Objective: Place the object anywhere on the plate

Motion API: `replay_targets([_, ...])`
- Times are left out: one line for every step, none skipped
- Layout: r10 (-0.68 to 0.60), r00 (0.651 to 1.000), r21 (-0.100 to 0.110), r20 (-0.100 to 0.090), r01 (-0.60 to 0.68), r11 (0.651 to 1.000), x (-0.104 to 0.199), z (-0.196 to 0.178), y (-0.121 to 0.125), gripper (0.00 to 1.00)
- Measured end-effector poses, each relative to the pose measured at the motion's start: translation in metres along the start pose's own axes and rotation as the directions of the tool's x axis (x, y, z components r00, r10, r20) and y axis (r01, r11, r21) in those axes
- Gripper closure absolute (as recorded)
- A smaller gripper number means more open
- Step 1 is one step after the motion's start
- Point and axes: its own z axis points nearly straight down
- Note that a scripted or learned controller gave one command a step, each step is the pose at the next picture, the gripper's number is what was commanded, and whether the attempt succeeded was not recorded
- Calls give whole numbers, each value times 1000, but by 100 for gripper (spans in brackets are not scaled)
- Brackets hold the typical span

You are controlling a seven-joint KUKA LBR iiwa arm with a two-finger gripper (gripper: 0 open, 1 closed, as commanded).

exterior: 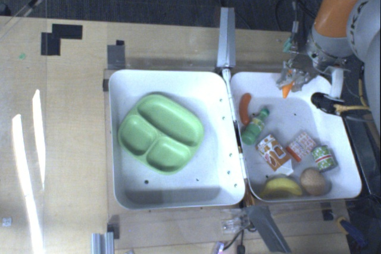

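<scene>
Right bin (333, 128) | gripper (293, 81) pinching orange item (287, 90) | bottle (255, 125), banana (282, 187) nearby

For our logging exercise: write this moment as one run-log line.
gripper: above right bin, far edge, small orange object at its tip | green plate: left bin, bare | placement: not yet done

We count two white bins (119, 146) and one green plate (161, 132). The right bin holds about seven small items (280, 151); one orange piece (286, 90) near the gripper is unclear.
</scene>
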Motion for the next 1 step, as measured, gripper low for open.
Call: replay_targets([-145,989,-37,-1,145,989,38,-5,-64,100])
